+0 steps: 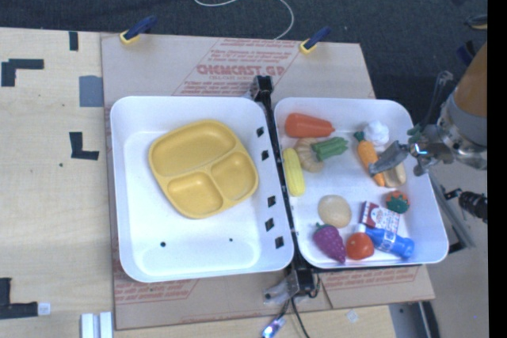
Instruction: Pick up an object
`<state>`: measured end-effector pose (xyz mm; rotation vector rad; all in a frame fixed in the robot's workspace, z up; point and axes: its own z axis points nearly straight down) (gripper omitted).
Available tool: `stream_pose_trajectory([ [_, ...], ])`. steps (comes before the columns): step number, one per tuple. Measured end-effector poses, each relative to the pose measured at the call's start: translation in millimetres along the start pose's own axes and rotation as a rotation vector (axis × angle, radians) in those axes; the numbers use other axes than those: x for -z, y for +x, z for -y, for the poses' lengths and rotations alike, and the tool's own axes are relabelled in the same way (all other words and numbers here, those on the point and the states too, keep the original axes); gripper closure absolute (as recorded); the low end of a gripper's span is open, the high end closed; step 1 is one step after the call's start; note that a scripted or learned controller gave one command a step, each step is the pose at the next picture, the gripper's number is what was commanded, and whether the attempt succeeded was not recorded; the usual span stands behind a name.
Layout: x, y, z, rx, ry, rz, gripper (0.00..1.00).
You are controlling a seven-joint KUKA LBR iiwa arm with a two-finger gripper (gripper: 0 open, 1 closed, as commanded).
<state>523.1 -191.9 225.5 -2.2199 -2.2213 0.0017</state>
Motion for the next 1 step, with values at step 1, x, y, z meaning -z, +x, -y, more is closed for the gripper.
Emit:
stream_pose_trajectory([
  [1, -47.8, 72.2, 42.3, 0.003, 0.008, -0.005, 0.0],
])
